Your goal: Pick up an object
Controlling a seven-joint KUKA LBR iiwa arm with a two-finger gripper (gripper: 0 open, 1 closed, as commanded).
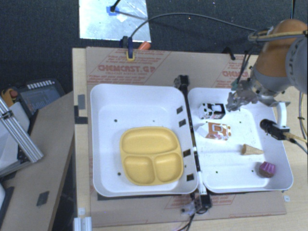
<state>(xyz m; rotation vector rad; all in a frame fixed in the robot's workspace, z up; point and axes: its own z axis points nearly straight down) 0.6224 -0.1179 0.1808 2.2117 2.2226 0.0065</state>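
Noting nearest the lens a yellow plate (151,155): smooth moulded plastic, rounded-rectangle outline, divided into three wells, one long at the far side and two smaller at the near side. Recording it as lying flat in the left bin (103,129), toward the near right part, apart from all four walls, with bare white floor to its left and behind it.

Logging both bins as shallow, white and glossy with rounded corners, butting along a black centre strip.

Finding four loose things in the right bin (284,179), all apart from one another:
- small purple piece (267,168), rounded and ridged, near the front right corner
- tan cone (251,150), lying on its side, narrow end toward the right
- flat orange-and-white packet (219,130), just right of the centre strip
- black-and-white patched piece (211,110), behind the packet at the far left of that bin

Placing the gripper (234,102) low over the right bin's far part, just beside the black-and-white piece on its right. Not managing to judge contact there. Not managing to judge pincer state either, apart or together: too small and dark against the grey wrist.

Seeing the arm as cut off at the frame's right edge. Leaving the packet's print unread, too blurred. Marking open floor across the right bin's middle and near left part.
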